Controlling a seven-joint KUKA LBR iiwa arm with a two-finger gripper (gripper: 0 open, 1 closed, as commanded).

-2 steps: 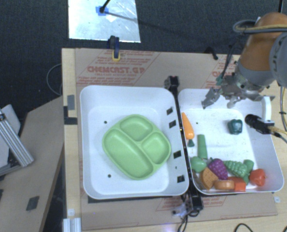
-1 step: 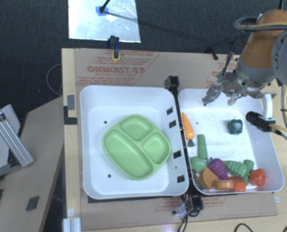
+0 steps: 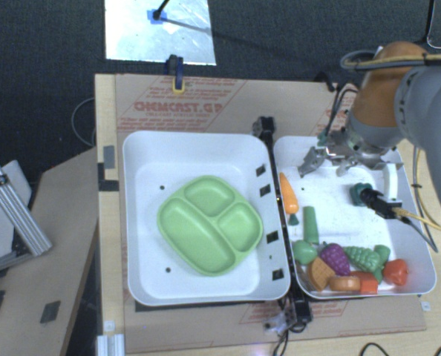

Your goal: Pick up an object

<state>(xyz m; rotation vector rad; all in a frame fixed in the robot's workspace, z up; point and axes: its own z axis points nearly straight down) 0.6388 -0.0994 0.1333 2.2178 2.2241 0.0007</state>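
With our gripper [image 3: 326,162] spread open and holding nothing above the right bin [image 3: 428,262], we judge the carrot [image 3: 288,193] light, rigid, slick plastic, best pinched across its thick middle.

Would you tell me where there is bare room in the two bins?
Left bin: bare strips surround the green plate. Right bin: bare floor between the gripper, the carrot and the toy food pile. The near end is crowded.
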